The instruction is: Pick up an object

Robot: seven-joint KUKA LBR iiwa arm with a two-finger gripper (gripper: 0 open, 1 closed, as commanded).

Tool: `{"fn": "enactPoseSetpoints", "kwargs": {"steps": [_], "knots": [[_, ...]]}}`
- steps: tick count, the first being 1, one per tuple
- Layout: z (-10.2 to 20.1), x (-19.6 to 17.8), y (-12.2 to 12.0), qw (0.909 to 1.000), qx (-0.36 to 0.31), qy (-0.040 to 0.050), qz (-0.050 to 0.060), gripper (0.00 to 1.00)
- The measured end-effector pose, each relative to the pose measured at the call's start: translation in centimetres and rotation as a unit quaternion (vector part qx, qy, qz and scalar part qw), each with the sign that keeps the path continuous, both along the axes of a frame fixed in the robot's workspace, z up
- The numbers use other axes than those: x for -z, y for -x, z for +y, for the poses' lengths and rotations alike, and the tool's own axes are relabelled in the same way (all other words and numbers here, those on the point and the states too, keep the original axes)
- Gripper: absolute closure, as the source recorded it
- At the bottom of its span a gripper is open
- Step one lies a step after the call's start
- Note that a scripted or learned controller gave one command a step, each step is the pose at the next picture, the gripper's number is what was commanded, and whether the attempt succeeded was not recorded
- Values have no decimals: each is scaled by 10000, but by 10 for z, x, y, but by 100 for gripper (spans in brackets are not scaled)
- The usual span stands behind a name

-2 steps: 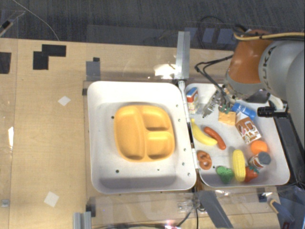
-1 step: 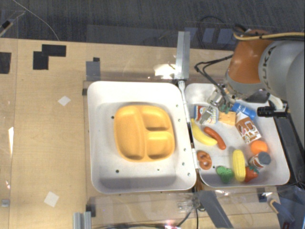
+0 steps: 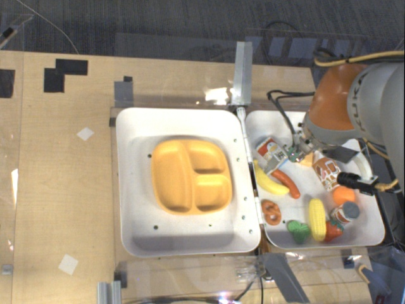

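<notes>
Several small toys crowd the right bin (image 3: 373, 233), so a clean pick means dropping straight onto one piece without catching its neighbours. I judge the arm (image 3: 354, 106) is lowering toward the red-and-white packet (image 3: 271, 151). The jaws (image 3: 292, 155) sit low over the bin, just right of that packet and close above the banana (image 3: 269, 183) and the red sausage (image 3: 286, 182); whether they are released or clenched I cannot tell. Nothing shows between them.
</notes>
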State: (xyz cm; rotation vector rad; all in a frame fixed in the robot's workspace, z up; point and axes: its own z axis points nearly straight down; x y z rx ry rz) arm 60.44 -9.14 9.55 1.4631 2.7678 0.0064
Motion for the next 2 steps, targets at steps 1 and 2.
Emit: {"fn": "enactPoseSetpoints", "kwargs": {"steps": [1,2], "knots": [[77,-91,105,9952,978,-26,18,0],[47,-169,60,9902,1396,-18,-2,0]]}}
